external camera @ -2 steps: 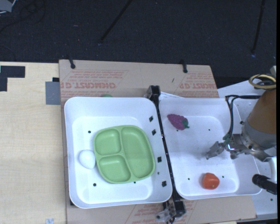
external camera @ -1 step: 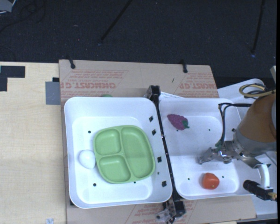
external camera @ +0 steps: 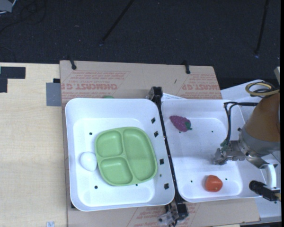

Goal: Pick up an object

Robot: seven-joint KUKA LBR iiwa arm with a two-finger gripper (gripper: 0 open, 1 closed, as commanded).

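Camera view: round red-orange object [external camera: 213,183], glossy, alone; gripper [external camera: 221,156] state unclear.

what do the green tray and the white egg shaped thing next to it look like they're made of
Tray: likely molded plastic, with an even pale green colour, rounded dividers and a soft sheen. Egg: smooth, plain white, slightly glossy; could be plastic or a real shell, the view can't settle it.

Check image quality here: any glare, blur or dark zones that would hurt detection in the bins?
Camera view: even overhead light, with both white bins bright and near washed out, so the white egg barely separates from the bin floor; the green tray, purple grapes and red tomato stay distinct; the gripper looks soft and small; background above the bench is very dark.
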